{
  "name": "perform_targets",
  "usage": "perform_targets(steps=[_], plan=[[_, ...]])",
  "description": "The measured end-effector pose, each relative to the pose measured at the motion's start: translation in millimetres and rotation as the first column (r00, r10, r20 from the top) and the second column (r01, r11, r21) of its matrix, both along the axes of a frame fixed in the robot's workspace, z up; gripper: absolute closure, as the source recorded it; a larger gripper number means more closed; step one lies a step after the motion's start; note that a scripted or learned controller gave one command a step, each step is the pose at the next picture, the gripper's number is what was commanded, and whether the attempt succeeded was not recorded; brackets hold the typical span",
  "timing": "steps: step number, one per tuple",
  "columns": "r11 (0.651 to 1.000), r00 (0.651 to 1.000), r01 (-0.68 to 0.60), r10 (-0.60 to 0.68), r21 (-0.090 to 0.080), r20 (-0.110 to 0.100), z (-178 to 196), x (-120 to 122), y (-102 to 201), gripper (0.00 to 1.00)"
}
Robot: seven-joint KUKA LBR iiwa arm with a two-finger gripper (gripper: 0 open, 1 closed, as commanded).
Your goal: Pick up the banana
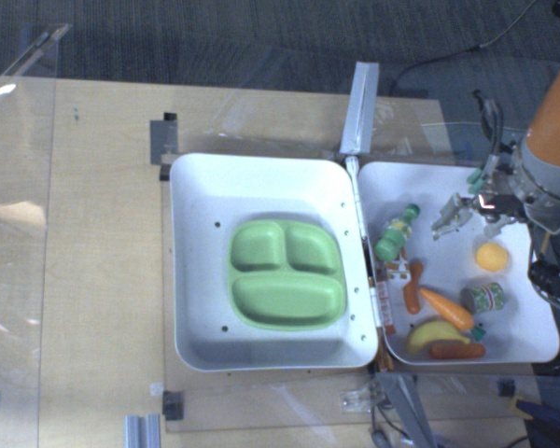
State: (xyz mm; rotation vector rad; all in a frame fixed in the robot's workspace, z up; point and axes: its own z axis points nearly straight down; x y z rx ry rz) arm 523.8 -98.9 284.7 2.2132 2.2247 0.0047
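The yellow banana (427,332) lies near the front edge of the right bin (541,339). A red sausage (455,350) rests against its front side and an orange carrot (445,308) lies just behind it. My gripper (454,216) hovers over the bare middle of the bin's far half, well behind the banana. Its fingers are spread open with nothing between them.
Also in the right bin are a green bottle (395,234), a small brown sausage (411,288), a green-labelled can (485,297) and a yellow round fruit (491,257). The left bin (196,203) holds a green divided tray (287,273).
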Motion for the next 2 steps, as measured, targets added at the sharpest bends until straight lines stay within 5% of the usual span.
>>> perform_targets(steps=[1, 2], plan=[[0.997, 0.997, -0.08, 0.08, 0.0, -0.001, -132.6, 22.9, 2.0, 0.0], [1.0, 1.0, -0.017, 0.017, -0.002, 0.004, -43.6, 62.9, -69.1, 0.0]])
